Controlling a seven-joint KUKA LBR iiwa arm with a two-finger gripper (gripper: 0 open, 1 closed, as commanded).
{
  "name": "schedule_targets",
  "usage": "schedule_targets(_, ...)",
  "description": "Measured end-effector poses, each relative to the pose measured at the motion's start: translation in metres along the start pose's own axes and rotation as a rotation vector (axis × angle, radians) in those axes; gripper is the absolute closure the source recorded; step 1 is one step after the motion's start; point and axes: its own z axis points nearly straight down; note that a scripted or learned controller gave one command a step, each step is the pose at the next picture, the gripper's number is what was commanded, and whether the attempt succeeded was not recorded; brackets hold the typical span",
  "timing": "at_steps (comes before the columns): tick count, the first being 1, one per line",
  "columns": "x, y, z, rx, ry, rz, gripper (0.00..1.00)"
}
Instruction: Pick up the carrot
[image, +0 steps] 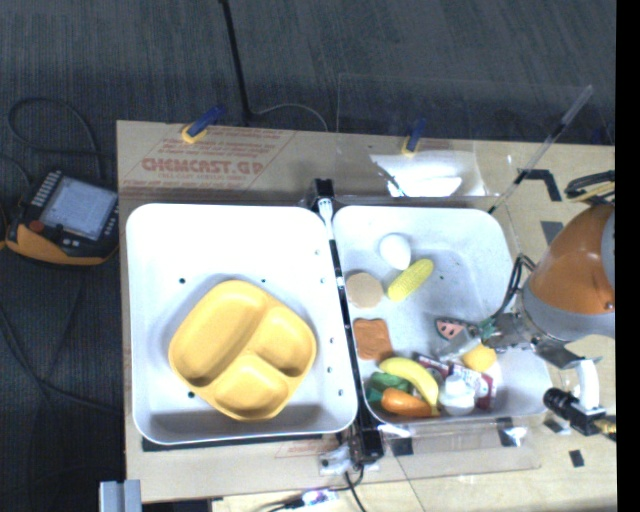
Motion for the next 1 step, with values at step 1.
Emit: schedule_targets(1, -0.0013, 0.0007, -0.0092, -0.003, -0.005, 0.001, 1.00)
